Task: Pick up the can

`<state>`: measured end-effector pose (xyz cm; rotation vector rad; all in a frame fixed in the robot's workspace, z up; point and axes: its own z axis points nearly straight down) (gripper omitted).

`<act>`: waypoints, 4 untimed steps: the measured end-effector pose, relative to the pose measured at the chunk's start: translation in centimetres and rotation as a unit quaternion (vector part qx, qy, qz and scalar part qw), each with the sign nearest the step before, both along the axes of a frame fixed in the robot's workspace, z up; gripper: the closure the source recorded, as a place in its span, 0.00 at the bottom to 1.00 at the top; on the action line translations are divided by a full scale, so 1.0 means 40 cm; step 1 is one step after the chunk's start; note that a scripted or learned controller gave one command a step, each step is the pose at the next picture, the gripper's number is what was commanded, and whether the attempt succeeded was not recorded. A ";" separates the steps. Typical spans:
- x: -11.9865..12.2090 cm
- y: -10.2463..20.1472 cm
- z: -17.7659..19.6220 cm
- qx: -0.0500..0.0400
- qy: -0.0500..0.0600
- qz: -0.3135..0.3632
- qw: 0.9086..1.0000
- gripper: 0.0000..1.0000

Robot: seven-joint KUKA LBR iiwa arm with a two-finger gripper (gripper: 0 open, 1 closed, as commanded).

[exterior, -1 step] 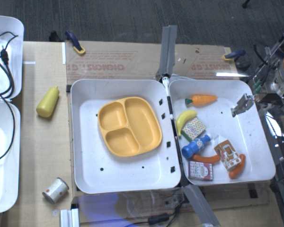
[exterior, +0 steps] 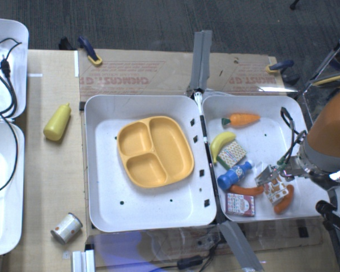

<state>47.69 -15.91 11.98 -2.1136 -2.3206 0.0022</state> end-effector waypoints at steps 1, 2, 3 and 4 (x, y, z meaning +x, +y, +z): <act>0.176 -0.153 0.014 0.000 -0.002 0.005 1.000 0.00; 0.176 -0.156 0.036 0.000 -0.002 0.004 1.000 1.00; 0.175 -0.156 0.036 0.000 -0.002 0.004 1.000 0.00; 0.176 -0.035 -0.072 0.000 -0.001 0.031 1.000 0.00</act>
